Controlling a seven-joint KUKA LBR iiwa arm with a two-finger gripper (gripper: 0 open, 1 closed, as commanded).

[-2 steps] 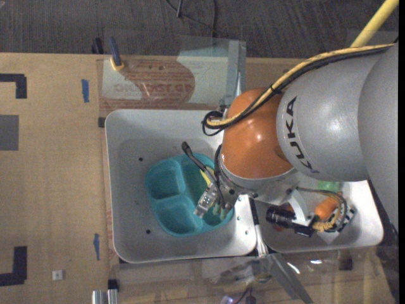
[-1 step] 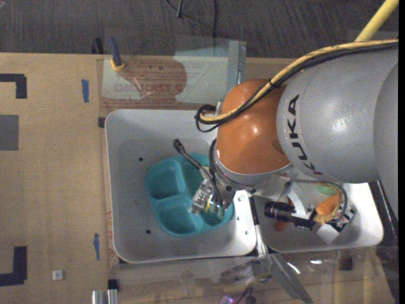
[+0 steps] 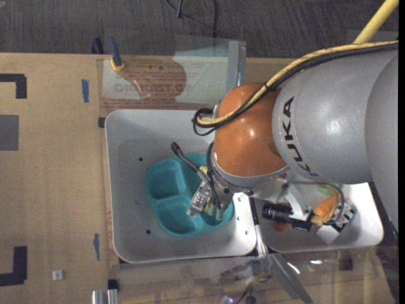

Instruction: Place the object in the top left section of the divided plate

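While the grey arm [image 3: 342, 119] with its orange band is reaching in from the right, the gripper [image 3: 207, 202] is hanging low over the right part of the teal divided plate [image 3: 166, 181]. The plate is lying in the left bin [image 3: 126, 157], nearer to that bin's right wall than to its left one. The wrist is covering the tool from above, so I cannot tell whether it is spread, pressed together or pinching something. A small pale grey piece [image 3: 197, 201] is showing just at its tip, above the plate, but it is too small and blurred to say whether this is an object or a part of the tool. Two of the plate's sections are lying open to the camera, one toward the upper left and one below it, and both are showing only their teal floor. A thin black strip [image 3: 181, 154] is slanting from above the plate's upper rim down toward the gripper. In the right bin [image 3: 364, 233] a small orange thing [image 3: 324, 209] is lying close under the arm. The black letters KUKA [image 3: 288, 116] are running sideways along the grey arm casing. Behind the left bin a clear panel [image 3: 190, 68] is carrying a brownish label [image 3: 149, 84] with reddish print, and its letters are too blurred for reading. Short pieces of blue tape [image 3: 85, 90] are sticking on the tan bench [image 3: 50, 182].
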